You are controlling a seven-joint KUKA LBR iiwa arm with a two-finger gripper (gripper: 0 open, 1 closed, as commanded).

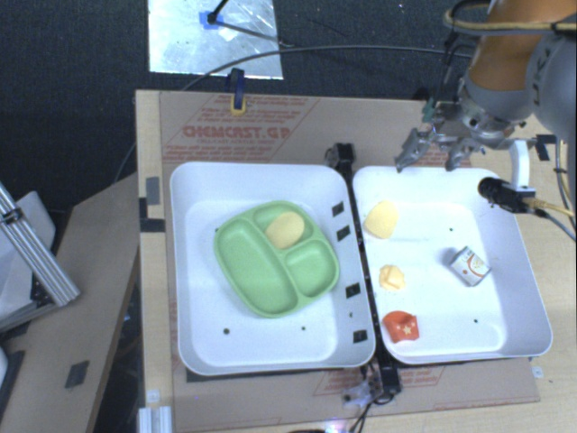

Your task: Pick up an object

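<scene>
From the camera view, the pick looks barely begun. The gripper hangs over the far rim of the right bin with its fingers spread apart and nothing between them. All candidates lie untouched on that bin's floor: a yellow lump near the far left corner, a smaller yellow piece below it, a red piece near the front, and a small carton to the right, possibly tipped over. They sit well apart, leaving open floor around each. The yellow lump is nearest the gripper but close to the dividing wall. The left bin holds a green tray with a yellow item.
</scene>
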